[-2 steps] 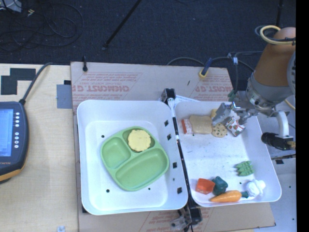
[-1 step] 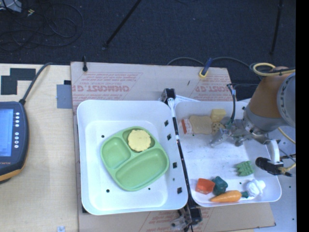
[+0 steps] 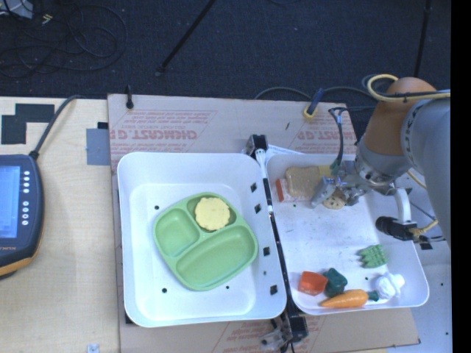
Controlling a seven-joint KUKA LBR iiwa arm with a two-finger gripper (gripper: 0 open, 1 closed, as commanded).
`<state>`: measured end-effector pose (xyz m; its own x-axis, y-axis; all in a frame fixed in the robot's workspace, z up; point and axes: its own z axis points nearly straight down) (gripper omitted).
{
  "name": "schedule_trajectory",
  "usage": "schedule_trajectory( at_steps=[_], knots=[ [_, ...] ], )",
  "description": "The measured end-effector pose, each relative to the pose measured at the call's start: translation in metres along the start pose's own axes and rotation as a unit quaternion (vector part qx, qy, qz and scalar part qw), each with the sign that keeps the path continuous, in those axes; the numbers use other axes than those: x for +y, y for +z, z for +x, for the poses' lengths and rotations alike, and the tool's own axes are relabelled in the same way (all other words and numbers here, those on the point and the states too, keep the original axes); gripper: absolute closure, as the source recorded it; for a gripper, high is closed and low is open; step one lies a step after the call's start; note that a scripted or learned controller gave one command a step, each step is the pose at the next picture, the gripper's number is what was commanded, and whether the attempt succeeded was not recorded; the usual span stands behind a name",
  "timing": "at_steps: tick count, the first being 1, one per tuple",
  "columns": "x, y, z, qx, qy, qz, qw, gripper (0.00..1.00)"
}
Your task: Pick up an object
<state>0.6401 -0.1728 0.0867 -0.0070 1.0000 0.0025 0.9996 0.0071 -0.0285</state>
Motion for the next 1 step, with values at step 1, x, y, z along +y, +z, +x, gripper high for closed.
schedule_trajectory(
  at_steps=[1],
  knots=[
    [0.0029, 0.0013, 0.0119, -0.002, 0.004, -0.011, 0.9999, 0.00]
  ],
)
